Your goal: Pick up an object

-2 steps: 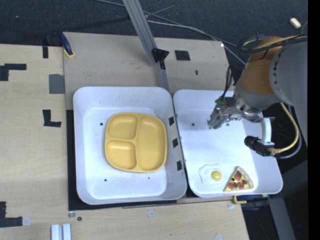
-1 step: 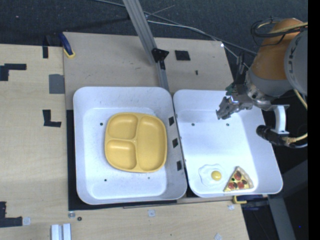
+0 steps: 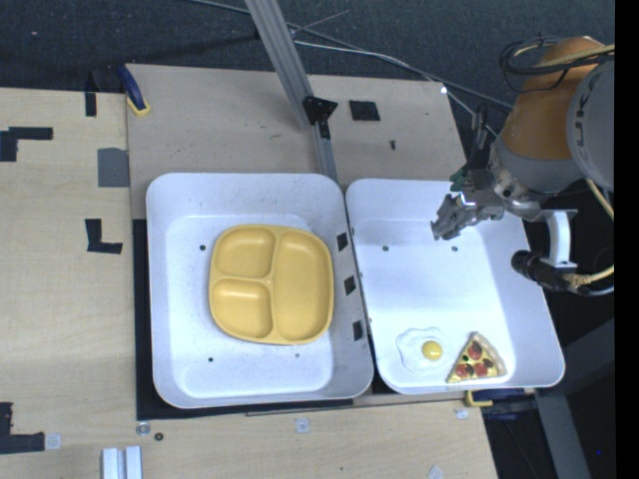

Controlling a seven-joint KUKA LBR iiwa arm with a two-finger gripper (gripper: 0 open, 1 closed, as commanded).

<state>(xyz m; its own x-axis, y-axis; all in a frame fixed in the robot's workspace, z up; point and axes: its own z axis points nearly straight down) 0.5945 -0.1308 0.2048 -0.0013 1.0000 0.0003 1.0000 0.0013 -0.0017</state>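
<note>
Spanning the surface (image 3: 60, 267), 2 white bins sit side by side: left bin (image 3: 180, 367) carries a yellow plate (image 3: 271, 283); right bin (image 3: 519, 297) has egg (image 3: 421, 348) and pizza (image 3: 477, 358) near its front corner. Claw (image 3: 445, 226) hovers above its far end, grip unclear.

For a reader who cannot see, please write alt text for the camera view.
The gripper hovers over the upper part of the right bin, apart from a fried egg toy and a pizza slice toy at the near edge. The left bin holds a yellow divided plate.
</note>
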